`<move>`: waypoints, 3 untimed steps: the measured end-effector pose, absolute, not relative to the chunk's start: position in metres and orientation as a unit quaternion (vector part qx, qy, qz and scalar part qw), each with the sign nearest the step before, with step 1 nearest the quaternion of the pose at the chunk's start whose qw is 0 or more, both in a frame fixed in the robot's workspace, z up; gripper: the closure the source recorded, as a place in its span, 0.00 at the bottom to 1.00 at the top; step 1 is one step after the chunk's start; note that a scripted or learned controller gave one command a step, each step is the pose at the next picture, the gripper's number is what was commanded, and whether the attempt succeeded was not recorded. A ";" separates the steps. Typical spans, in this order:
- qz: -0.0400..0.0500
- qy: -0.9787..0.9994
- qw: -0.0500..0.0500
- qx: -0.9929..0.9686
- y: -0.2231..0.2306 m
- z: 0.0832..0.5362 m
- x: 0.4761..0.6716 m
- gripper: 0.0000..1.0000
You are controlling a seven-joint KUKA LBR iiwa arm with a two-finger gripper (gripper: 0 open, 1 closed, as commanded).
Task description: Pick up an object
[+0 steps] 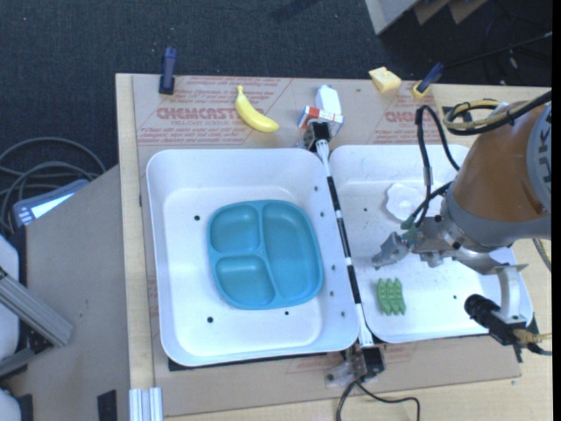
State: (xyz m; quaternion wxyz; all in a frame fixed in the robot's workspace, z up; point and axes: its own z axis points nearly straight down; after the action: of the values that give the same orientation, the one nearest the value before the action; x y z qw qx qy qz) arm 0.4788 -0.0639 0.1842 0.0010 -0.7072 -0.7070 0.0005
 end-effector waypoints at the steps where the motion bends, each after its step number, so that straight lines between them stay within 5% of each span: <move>1: 0.000 -0.707 0.000 -0.707 -0.093 0.121 0.479 0.00; 3: 0.000 -0.707 0.001 -0.707 -0.095 0.084 0.479 0.00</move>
State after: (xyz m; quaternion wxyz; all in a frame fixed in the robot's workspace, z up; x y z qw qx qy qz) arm 0.4788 -0.0948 0.0843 0.0010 -0.7071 -0.7071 0.0002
